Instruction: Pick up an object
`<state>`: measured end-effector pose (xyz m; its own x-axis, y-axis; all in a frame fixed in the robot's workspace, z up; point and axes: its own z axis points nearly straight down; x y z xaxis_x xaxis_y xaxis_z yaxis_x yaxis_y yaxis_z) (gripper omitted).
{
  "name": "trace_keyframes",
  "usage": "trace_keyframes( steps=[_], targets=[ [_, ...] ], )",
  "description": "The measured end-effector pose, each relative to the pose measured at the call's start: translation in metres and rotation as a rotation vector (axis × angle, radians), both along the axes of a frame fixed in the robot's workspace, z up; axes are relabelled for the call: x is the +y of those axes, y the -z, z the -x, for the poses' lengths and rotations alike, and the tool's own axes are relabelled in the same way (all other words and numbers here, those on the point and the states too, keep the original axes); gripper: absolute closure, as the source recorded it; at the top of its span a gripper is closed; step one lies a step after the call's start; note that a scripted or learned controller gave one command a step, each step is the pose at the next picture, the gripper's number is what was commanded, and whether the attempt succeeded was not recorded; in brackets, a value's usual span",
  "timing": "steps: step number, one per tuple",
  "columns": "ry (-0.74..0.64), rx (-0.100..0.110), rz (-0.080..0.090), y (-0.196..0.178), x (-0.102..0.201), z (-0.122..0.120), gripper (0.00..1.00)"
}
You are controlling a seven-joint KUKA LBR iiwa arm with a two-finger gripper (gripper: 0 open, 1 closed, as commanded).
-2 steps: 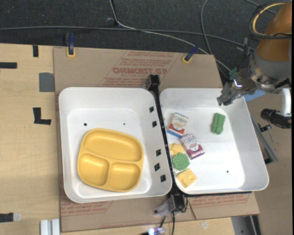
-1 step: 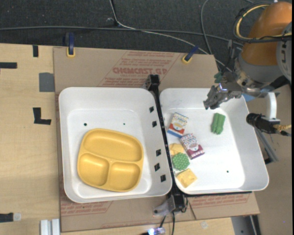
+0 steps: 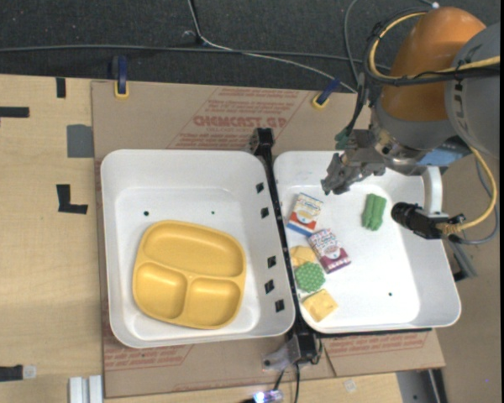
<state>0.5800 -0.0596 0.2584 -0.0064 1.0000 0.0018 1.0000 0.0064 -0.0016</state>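
So going from the left: the left bin [image 3: 118, 250] has just a yellow divided tray [image 3: 189, 274] sitting flat in it, toward the near side. Doesn't look like anything's going on over there.

The action is all in the right bin [image 3: 433, 296]. Along its left side there's a little cluster of small stuff: a white-and-orange packet [image 3: 306, 211] farthest back, a purple-and-white packet [image 3: 328, 250] just near of that, then a green round piece [image 3: 309, 277] and a yellow wedge [image 3: 321, 306] closest to the near edge. Some of these touch or overlap, so they're kind of crowded. Off to the right of them, standing apart, is a green block [image 3: 373, 211].

The gripper [image 3: 343, 177] hangs over the far part of the right bin, roughly between the white-and-orange packet and the green block, a bit far of both. From this angle I honestly can't tell how it's set, and I don't see anything in it.

My read: this is the reach/approach stage, nothing picked yet. The next move needs it to commit to one target and line up over it before dropping. The green block looks like the easier grab since it's on its own; the packets lie flat and packed together, which could mean a miss.
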Motion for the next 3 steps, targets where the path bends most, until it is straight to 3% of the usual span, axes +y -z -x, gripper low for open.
trace_keyframes(
  steps=[1,2,3],
  targets=[
    [0.000,0.001,0.001,0.006,0.054,0.008,1.00],
    [0.002,0.002,0.001,0.015,0.092,0.032,1.00],
    [-0.001,0.003,0.001,0.026,0.152,0.054,1.00]
  ],
)
